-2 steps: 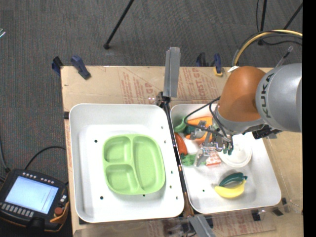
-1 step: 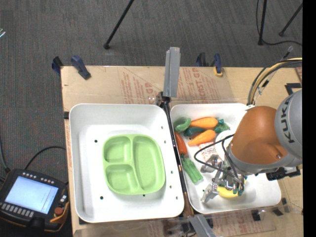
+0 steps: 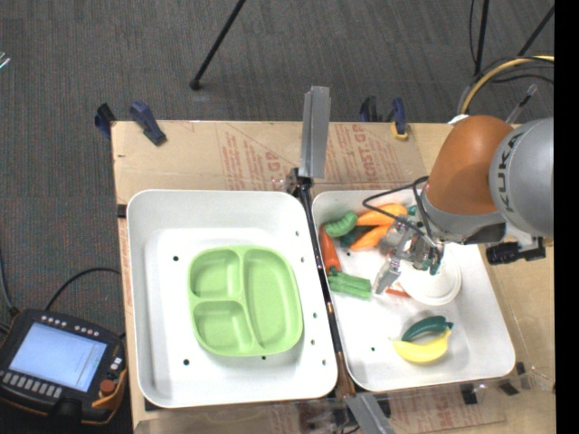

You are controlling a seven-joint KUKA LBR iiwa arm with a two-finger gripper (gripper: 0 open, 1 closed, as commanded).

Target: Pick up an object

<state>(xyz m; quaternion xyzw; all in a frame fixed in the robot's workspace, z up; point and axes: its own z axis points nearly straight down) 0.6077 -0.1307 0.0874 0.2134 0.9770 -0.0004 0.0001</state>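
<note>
**Pincer low over right bin, among the toy food**

Two white bins sit side by side on the desk. Left bin carries a green divided plate, three compartments, lying flat near the bin's centre.

Right bin has the pickable stuff. Toward 11 o'clock in that bin: a cluster with a green curved piece, orange carrot-like pieces, and a red-orange long piece lying along the bin's left wall. Below that, around 9 o'clock, a green ridged piece, lying flat. At 5 o'clock, a yellow banana-shaped piece with a dark green piece touching its top edge. A white round cup-like thing sits near the bin centre.

Arm comes in from 3 o'clock, its orange band above the wrist. Pincer is down in the right bin, just left of the white cup and just right of the green ridged piece. Fingers point toward 7 o'clock and look slightly parted, but the view is cluttered there, so it's hard to be sure; nothing is seen between them.

At 7 o'clock off the desk, a teach pendant lies on the floor.
</note>
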